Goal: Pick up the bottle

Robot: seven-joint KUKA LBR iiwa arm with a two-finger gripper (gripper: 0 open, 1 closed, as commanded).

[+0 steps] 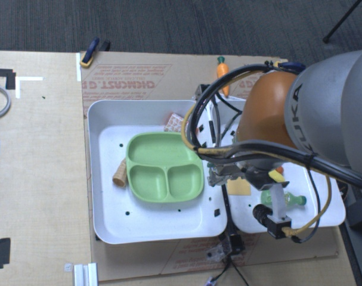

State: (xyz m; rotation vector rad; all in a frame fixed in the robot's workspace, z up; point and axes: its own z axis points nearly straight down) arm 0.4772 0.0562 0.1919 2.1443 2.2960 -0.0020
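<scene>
bottle (295, 200): in right bin (325, 212), just beside end effector (252, 177) | end effector opening: cannot tell

you are looking at the arm (339, 112): a broad, smooth grey casing, rounded like a barrel, with a soft sheen. beside the grey sits a glossy orange band (265, 115), domed and free of markings. black block letters (297, 109) run along the grey shell's edge next to the band; you can read them only in part. a bundle of thin black cables (191, 127) loops out past the band, and thicker black hoses (276, 152) cross beneath it.
</scene>
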